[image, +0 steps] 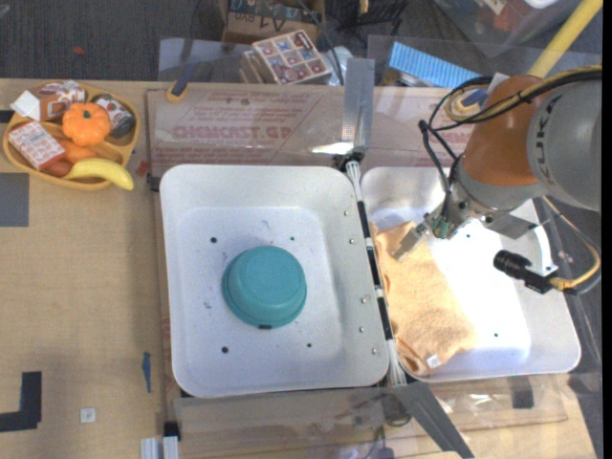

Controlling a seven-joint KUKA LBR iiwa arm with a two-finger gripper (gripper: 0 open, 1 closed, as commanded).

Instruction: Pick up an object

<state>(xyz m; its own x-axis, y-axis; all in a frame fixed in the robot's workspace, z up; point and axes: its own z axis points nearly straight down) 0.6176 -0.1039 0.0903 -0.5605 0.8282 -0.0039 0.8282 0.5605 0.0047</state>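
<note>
A tan cloth (428, 306) lies crumpled in the right bin (535, 352), bunched along that bin's left wall from near its top corner down to the front edge. Its surface looks soft and nubbly like terry, with folds and a small white tag near its lower end. The gripper (413, 240) sits at the cloth's upper edge, slim and dark, touching or just above the fabric; whether it is parted or closed, or has any cloth pinched, I cannot tell. Above it the arm (535, 151) is a rounded grey casing with a glossy orange band, and black cables loop around it.

In the left bin (191, 208), a teal bowl (265, 286) rests upside down near the middle, smooth and round, with a flat base facing up. Both bins are shallow white plastic with rounded corners, and small dark holes dot their floors.

Well apart, at the bench's far left corner, a yellow dish (29, 161) holds toy food: a ridged orange pumpkin (86, 123) and a curved banana (101, 171) at its rim.
</note>
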